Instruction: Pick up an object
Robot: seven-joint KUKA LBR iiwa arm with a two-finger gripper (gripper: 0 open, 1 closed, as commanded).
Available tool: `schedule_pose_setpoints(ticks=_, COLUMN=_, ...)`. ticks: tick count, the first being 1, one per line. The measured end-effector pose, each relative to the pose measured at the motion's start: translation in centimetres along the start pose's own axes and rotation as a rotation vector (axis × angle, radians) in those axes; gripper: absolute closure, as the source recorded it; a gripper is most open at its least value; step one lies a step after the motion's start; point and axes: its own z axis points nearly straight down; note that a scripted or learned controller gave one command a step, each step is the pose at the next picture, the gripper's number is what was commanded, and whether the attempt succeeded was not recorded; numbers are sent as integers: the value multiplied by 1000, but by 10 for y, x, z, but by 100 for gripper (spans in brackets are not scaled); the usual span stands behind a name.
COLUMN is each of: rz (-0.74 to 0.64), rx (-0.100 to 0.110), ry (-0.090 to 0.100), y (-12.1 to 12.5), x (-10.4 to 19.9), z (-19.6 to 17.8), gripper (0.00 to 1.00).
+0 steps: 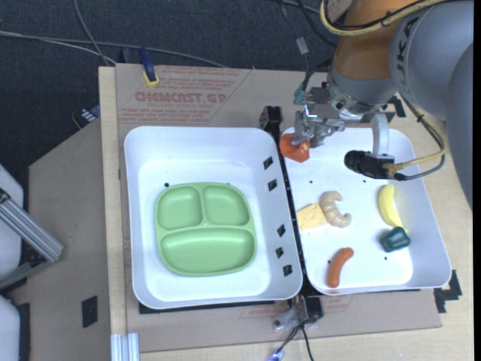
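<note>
Right bin (421,277), orange piece (295,149) under fingers (307,135)

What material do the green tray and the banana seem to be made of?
Tray: likely moulded plastic, matte to slightly glossy; its colour is even and its three compartments have soft, rounded edges. Banana: probably a plastic toy; it is plain yellow and smooth, with no marks.

Green divided plate (204,228) in left white bin (143,201), blue clip (148,68) on cardboard sheet (188,96)
</note>
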Motion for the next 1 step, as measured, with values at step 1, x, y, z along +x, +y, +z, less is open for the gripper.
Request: schedule_pose_setpoints(ticks=1, rz=0, rx=2, ry=0, y=-11, x=54, z=12, gripper=100)
